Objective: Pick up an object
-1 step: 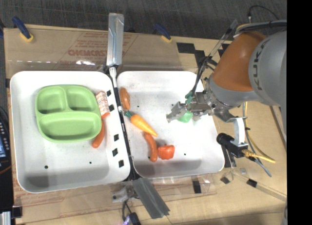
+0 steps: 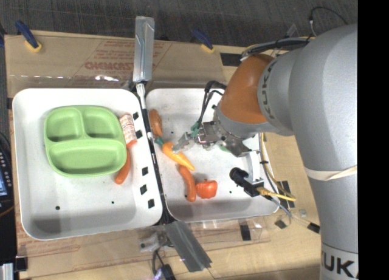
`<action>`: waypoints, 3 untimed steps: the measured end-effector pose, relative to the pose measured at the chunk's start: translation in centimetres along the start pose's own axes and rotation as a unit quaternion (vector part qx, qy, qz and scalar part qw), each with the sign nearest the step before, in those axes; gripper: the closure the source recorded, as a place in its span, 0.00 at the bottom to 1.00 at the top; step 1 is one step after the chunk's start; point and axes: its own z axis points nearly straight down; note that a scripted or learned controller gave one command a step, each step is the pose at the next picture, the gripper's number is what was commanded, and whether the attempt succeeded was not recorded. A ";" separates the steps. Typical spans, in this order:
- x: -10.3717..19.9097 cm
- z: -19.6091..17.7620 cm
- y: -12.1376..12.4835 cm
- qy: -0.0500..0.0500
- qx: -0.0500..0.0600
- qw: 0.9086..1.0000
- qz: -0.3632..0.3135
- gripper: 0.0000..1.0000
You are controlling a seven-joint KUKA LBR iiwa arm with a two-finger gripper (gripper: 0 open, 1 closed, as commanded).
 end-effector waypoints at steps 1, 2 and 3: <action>1.7 0.8 -0.2 0.001 0.002 1.000 0.000 0.00; 1.7 -0.4 0.2 0.000 -0.003 1.000 -0.002 1.00; 5.7 -8.4 -5.8 0.002 0.010 1.000 0.026 1.00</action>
